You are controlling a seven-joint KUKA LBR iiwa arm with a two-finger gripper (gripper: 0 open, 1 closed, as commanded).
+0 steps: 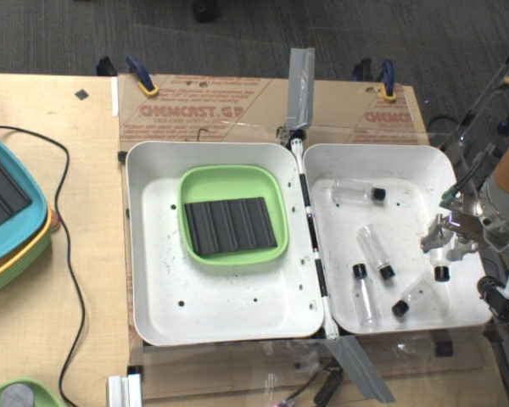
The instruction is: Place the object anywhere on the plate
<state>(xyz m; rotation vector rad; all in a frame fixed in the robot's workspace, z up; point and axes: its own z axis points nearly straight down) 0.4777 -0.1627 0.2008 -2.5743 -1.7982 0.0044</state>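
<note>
**Gripper at the right bin's right edge, vials to its left**

The gripper sits at the right edge of the right bin, low over the wall. Whether it is released or clenched cannot be told; the metal parts blur together there, and nothing is visibly caught in it.

The task's things are clear vials with black caps, all lying loose in the right bin. One vial lies near the bin's far edge, long axis running left to right. A second vial lies near the middle, slanting toward the near right. A third vial lies near the near edge, roughly far to near. A fourth vial rests by the near right corner, and a small black cap lies just beside the gripper.

The plate, green with a dark ribbed insert, sits in the left bin, toward its far side.

The fourth vial and the cap look nearest. Any pick must then travel left across the divider between the bins.
</note>
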